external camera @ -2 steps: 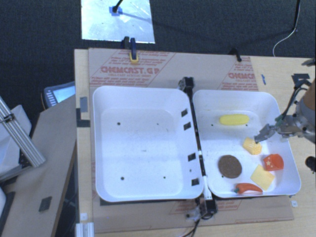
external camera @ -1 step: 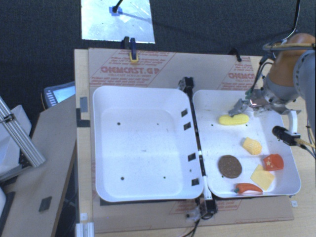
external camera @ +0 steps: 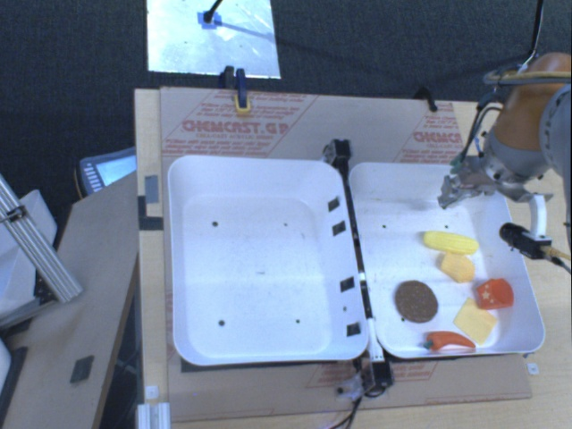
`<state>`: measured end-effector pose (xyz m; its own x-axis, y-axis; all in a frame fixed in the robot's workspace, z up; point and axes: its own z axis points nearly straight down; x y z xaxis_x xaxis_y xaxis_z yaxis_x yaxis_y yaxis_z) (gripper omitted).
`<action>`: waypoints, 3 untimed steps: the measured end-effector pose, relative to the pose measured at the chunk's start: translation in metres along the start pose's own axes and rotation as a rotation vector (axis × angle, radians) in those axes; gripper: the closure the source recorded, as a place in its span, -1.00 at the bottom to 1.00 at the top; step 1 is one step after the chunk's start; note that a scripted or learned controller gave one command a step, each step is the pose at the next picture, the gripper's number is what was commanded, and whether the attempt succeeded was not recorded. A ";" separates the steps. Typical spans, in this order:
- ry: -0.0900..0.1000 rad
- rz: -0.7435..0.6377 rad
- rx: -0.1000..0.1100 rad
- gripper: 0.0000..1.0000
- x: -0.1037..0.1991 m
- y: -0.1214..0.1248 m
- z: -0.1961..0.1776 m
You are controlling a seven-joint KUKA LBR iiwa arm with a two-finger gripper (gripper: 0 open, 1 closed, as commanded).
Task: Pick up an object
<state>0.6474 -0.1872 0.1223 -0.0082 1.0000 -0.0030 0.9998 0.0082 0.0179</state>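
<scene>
Corn (external camera: 450,241) sits around 5 o'clock of your gripper (external camera: 453,191), nearest of the food bunched at the right bin's (external camera: 393,186) lower corner, so it's the easy grab; jaws grasp nothing, can't tell their spread.

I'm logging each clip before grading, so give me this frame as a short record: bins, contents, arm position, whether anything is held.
left bin: white, shallow, bare floor showing
right bin: white, shallow, holds the toy food
contents: corn cob; small yellow block; brown round patty; red piece; larger yellow block; orange-red carrot-like piece
item layout: clustered in the right bin's near right part
gripper: above the right bin's far right area, beyond the corn cob
held: nothing seen between the fingers
</scene>
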 end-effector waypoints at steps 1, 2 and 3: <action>0.003 0.013 0.017 1.00 -0.021 -0.102 -0.060; 0.007 0.008 0.024 1.00 0.022 -0.164 -0.012; 0.003 0.009 0.017 -1.00 0.020 -0.160 -0.015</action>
<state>0.4867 -0.1686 0.1341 0.0004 1.0000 -0.0003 1.0000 -0.0004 0.0012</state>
